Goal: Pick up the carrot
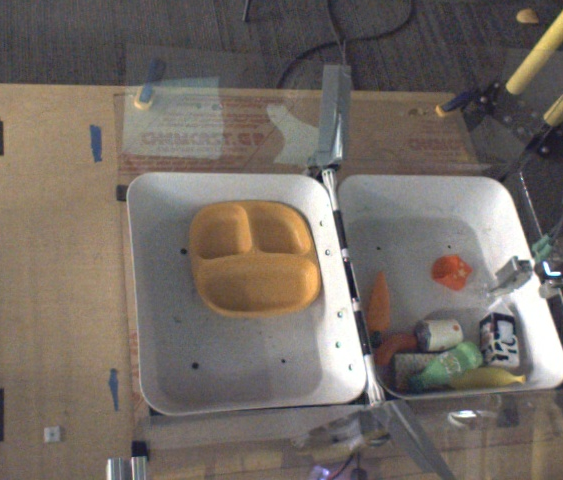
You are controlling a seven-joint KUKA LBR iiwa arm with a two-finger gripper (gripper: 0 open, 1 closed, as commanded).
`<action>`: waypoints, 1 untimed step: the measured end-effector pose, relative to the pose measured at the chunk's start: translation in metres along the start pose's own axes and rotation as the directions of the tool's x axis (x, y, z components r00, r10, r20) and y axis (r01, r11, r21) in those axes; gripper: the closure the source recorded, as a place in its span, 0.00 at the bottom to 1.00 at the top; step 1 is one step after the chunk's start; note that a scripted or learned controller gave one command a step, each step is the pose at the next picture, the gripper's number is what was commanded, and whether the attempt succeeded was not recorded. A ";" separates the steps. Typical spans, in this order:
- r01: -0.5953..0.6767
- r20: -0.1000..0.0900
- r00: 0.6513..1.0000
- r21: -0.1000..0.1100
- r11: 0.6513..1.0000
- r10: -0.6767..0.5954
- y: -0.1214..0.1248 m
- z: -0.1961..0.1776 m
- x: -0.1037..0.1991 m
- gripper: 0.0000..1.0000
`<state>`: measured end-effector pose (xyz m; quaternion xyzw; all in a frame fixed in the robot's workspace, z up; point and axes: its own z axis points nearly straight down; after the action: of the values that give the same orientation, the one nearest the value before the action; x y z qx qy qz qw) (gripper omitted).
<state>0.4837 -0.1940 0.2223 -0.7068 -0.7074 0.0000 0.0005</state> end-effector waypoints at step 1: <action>0.002 0.000 1.000 -0.001 1.000 -0.002 0.030 0.116 0.020 0.00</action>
<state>0.5133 -0.1736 0.1059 -0.7062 -0.7080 -0.0001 0.0002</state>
